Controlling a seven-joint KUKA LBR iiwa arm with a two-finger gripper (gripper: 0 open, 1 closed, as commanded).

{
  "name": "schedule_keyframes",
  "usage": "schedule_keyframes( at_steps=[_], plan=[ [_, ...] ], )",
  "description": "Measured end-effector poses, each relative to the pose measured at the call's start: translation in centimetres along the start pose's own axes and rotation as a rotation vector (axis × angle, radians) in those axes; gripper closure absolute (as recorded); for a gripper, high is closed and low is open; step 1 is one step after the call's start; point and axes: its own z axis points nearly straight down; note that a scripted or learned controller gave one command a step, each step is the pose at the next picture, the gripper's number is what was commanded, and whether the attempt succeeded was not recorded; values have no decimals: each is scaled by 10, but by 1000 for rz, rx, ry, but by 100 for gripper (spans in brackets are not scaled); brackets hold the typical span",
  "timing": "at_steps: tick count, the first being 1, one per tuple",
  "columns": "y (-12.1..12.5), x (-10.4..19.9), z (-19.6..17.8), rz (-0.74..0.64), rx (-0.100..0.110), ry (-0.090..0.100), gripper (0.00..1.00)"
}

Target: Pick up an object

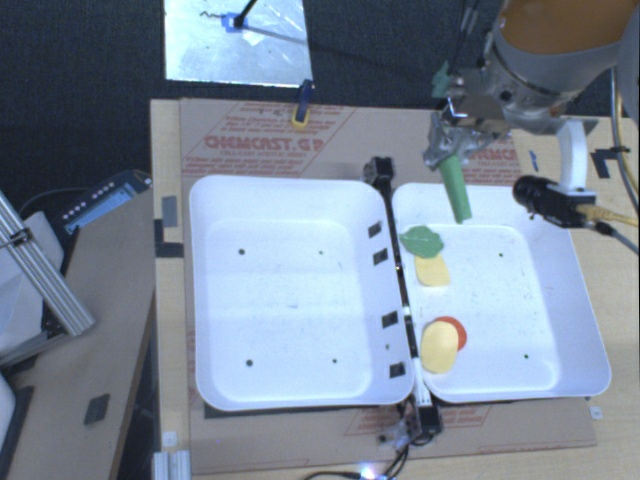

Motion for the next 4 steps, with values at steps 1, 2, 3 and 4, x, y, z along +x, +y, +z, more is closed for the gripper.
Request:
schedule_keyframes(
  at_steps=[1,2,3,4],
  plan=[
    [-29,25,100,3,14,-2,100],
    [-38,-1,176,11,12,-4,100],
    [-37,0,172,9,5,-2,0],
    [-26,99,149,-1,1,0,0]
  ],
)
